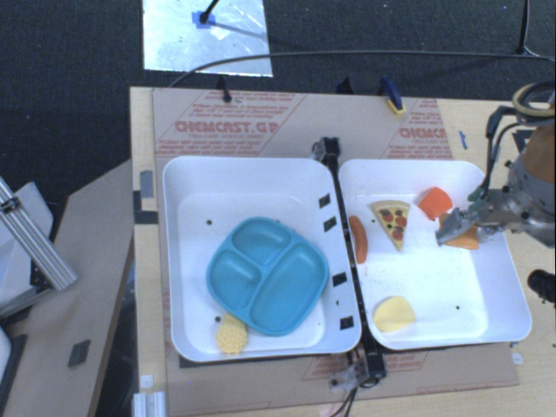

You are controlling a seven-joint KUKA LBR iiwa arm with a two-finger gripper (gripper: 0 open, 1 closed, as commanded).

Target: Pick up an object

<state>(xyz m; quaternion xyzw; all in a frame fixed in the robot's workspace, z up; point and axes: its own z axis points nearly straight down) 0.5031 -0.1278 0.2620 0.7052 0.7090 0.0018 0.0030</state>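
I have the jaws (453, 230) low in the right bin (434, 333), touching an orange piece (464, 240). I cannot tell if they grip it. Next I must squeeze, then lift straight up.

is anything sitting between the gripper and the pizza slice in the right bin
Nothing visible does. The gripper sits at an orange wedge-shaped piece; bare white bin floor separates it from the triangular toy pizza slice.
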